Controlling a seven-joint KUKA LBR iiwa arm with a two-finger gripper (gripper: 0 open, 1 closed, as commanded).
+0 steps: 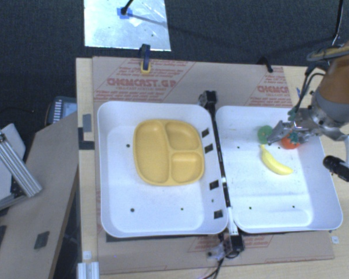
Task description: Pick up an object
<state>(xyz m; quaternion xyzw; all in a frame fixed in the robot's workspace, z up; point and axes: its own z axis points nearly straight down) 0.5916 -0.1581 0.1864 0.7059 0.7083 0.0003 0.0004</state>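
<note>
Bins sit side by side on the tabletop (87, 86). Well left of the fingers, the left bin (113, 214) holds a yellow divided plate (167, 152). In the right bin (320, 214), a green ball (263, 133) lies just left of the fingers, a banana (275, 161) just below them, and a red object (290, 143) right beneath them. The fingers (284, 133) hang low over these things; whether they are spread or clenched cannot be told.

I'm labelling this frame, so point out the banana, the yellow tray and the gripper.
banana (275, 161), camera view, middle of its body
yellow tray (153, 153), camera view, large left compartment
gripper (286, 133), camera view, between its fingertips
</note>
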